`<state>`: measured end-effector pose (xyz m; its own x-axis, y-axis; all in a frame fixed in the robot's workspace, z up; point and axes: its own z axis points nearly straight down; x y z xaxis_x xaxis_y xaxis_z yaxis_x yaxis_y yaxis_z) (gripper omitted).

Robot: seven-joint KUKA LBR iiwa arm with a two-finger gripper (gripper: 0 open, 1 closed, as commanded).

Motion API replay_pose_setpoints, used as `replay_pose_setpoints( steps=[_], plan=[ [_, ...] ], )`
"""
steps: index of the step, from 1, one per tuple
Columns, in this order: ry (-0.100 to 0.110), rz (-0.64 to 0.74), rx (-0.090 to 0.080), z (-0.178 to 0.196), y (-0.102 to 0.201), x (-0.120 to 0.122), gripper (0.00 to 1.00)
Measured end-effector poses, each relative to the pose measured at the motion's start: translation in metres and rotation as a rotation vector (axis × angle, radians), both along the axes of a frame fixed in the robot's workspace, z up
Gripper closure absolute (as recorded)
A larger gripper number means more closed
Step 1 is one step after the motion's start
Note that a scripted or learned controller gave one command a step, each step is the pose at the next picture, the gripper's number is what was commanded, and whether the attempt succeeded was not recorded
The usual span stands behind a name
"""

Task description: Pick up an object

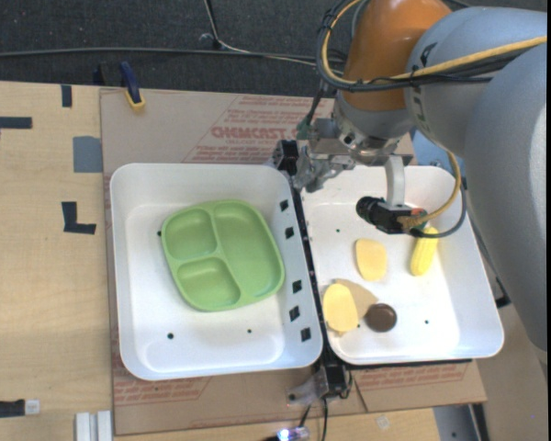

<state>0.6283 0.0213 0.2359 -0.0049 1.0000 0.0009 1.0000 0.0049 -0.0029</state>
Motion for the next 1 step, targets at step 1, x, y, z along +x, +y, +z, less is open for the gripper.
replay_pose_setpoints(
  steps=[1],
  plan=[
    [0.001,0.001,-0.001,-0.0139,0.0557,-0.0149,1.0]
  ],
)
